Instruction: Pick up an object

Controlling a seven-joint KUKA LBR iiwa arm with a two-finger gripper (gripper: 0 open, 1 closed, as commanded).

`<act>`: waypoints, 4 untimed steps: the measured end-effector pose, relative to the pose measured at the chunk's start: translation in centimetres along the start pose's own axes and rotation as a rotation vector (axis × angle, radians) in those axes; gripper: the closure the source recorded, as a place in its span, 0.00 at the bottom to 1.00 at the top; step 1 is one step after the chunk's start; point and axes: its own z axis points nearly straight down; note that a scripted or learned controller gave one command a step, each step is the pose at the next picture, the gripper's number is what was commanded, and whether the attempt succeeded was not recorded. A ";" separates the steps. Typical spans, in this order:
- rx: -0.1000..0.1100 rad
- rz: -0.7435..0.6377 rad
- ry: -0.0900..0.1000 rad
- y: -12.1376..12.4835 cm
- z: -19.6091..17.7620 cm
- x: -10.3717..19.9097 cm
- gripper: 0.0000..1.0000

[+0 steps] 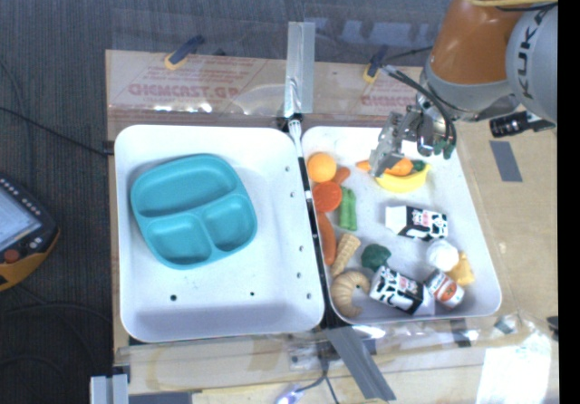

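claw (396,160): low in the right bin's (480,239) far end, right over the banana (405,177) — can't tell its opening
tip: drop straight, squeeze the banana's middle — dodge the orange (320,166)

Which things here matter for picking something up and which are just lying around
For the job:
gripper, over the right bin's far end
banana, under the gripper
orange ball
black-and-white carton
croissant

Lying about:
blue divided tray in the left bin
yellow clamps on the cardboard
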 end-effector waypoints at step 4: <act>-0.003 0.166 -0.007 -5.3 13.6 2.0 0.00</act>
